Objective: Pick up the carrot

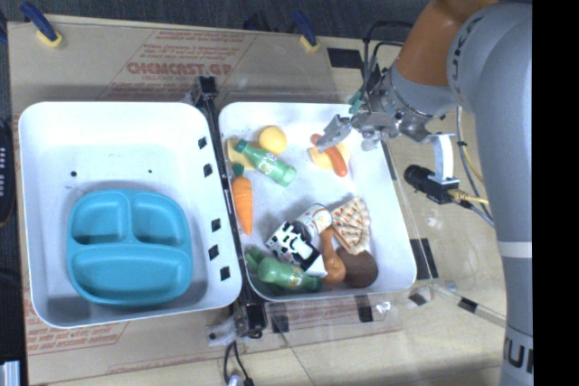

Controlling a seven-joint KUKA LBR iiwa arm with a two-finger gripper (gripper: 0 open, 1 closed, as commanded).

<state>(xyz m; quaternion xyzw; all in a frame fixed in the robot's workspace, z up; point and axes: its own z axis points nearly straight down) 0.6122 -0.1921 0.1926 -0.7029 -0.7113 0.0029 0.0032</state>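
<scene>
The carrot (pixel 242 204) is orange and slim. It lies lengthwise against the left wall of the right bin (pixel 391 194), about midway down. My gripper (pixel 338 133) hangs over the bin's upper right part, well to the right of the carrot and further back. It is just above a small red and orange toy food (pixel 332 157). Nothing shows between it and the carrot but bare bin floor.
A yellow lemon (pixel 271 138) and a green bottle (pixel 270 164) lie just behind the carrot. In front are a cow-patterned carton (pixel 289 242), a waffle (pixel 352 222), a brown drumstick (pixel 348 266) and another green bottle (pixel 286 275). The left bin (pixel 54 131) holds a blue divided plate (pixel 131 247).
</scene>
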